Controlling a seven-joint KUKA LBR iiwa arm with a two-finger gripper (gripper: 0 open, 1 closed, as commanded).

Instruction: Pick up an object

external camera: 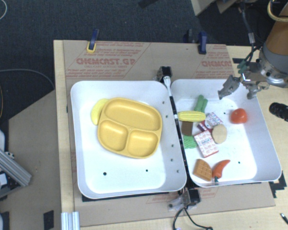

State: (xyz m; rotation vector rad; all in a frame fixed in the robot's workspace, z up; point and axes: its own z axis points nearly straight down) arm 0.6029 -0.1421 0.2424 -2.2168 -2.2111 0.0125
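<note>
Arm: grey KUKA arm with an orange band, reaching in from the right edge over the upper right corner of the right bin (273, 162).
Gripper: the gripper (239, 87) hangs above the upper right part of the right bin; its two grey metal fingers (227, 88) are spread apart with nothing between them.
Right bin: shallow, white, smooth plastic with rounded corners, holding a loose cluster of toy foods.
Tomato: small, round, glossy red tomato (238, 115), alone on bare bin floor, just below the gripper and nearest to it of all the pieces.
Corn cob: yellow, ribbed, lying crosswise (191, 116) near the bin's left wall, well left of the gripper.
Green vegetable: long, dark green piece (200, 103) tilted just above the corn cob.
Snack packets: two flat red-and-white wrappers, one (212, 120) by the corn, one larger (206, 143) lower down.
Round beige piece: smooth oval (220, 133) touching the larger packet's right side.
Brown block: dark brown piece (186, 128) under the corn cob.
Cracker: orange, square, textured (202, 169) near the bin's front edge.
Chili pepper: red, curved, glossy (221, 167) beside the cracker.
Left bin: same white plastic (86, 171), bearing a yellow three-compartment plate (129, 127) of smooth plastic, with a yellow banana-like piece (97, 110) peeking from its upper left rim.
Bench: pale board (134, 56) printed with red lettering, held by clamps at the far edge.
</note>
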